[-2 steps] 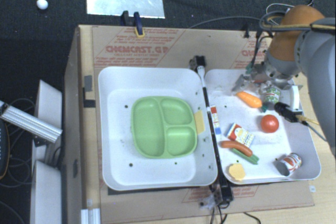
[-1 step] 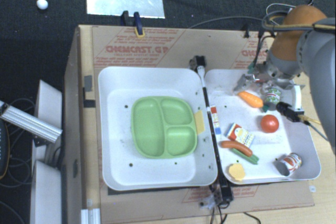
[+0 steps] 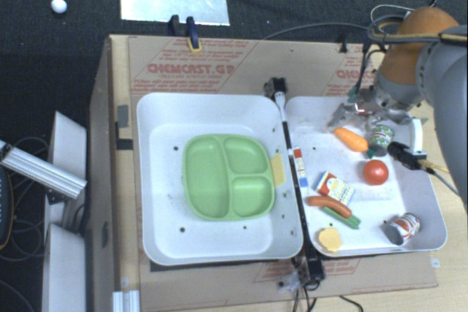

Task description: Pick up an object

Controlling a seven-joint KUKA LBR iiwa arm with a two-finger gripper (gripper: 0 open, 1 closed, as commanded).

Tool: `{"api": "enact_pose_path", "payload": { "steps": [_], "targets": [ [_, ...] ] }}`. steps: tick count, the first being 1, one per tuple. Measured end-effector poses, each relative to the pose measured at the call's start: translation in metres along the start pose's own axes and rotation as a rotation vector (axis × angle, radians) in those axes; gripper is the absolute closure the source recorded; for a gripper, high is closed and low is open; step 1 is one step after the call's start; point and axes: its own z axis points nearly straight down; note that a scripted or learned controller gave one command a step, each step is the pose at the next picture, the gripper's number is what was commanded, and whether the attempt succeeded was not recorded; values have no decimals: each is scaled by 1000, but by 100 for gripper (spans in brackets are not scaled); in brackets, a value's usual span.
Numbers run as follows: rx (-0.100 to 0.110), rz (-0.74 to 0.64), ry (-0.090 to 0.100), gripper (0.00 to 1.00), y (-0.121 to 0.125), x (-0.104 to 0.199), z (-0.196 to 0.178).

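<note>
Toys lie scattered through the right bin [image 3: 437,230], where the gripper [image 3: 363,112] hangs over the far end; whether it is released or clenched cannot be told. Just below it a carrot [image 3: 351,139] lies slanted, with a small green-labelled can [image 3: 380,136] beside that. Further toward the near edge sit a tomato [image 3: 376,172], a red-and-white carton [image 3: 335,188], a sausage [image 3: 329,206], a yellow disc [image 3: 330,238] and a tipped tin [image 3: 403,227]. Well off to its left, the other bin [image 3: 157,120] holds a green divided plate [image 3: 227,177].
</note>
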Motion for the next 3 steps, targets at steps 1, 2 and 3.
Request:
{"api": "enact_pose_path", "payload": {
  "steps": [1,2,3],
  "targets": [
    [2,0,1,0,-39,-4,1],
    [-2,-1,0,100,-38,-4,-10],
    [-1,-1,0,100,-91,28,-145]
  ]
}}
